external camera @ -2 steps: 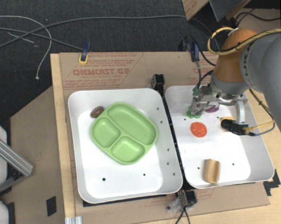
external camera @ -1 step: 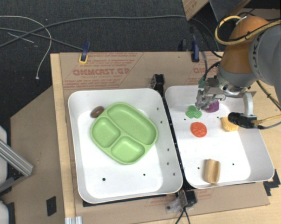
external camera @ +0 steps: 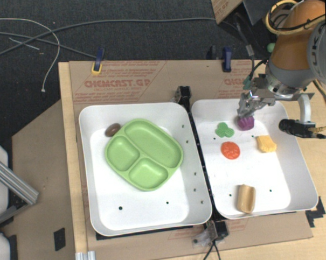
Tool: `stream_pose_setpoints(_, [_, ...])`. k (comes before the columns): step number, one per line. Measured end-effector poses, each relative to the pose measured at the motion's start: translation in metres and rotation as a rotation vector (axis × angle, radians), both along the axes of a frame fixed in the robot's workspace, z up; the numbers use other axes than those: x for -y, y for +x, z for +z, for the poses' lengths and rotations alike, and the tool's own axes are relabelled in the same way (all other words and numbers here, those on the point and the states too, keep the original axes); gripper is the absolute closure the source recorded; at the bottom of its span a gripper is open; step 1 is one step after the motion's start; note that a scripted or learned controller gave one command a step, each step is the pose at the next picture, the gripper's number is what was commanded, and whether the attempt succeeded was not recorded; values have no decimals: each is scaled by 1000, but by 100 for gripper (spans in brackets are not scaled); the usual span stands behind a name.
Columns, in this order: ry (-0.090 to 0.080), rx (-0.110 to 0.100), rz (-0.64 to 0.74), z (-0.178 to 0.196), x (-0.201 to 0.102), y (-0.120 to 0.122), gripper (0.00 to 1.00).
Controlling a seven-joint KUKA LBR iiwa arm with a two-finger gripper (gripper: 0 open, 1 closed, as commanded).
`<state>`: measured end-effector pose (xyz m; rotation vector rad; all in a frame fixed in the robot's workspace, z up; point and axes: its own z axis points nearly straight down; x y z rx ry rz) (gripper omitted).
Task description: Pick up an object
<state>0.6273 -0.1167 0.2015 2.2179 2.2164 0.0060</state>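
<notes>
The right bin (external camera: 295, 199) holds a purple lump (external camera: 246, 123), a green leafy piece (external camera: 224, 130), a red round piece (external camera: 231, 150), a yellow chunk (external camera: 266, 144) and a tan roll (external camera: 245, 198). My gripper (external camera: 248, 110) reaches in from the right and hangs directly over the purple lump, at its top edge. I cannot tell whether it touches the lump. The arm's orange band and grey wrist sit above and to the right of it.
The left bin (external camera: 101, 205) holds a green divided plate (external camera: 144, 153) and a small brown object (external camera: 113, 129) at its upper left. A black divider (external camera: 198, 152) separates the bins. Two blue clamps (external camera: 99, 58) hold the cardboard at the far edge.
</notes>
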Motion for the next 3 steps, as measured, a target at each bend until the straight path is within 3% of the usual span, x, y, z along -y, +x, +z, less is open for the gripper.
stream_pose_setpoints(1, [0, 1, 2, 55, 0, 2, 100])
stream_pose_setpoints(3, [4, -12, 6, 49, -104, -60, 100])
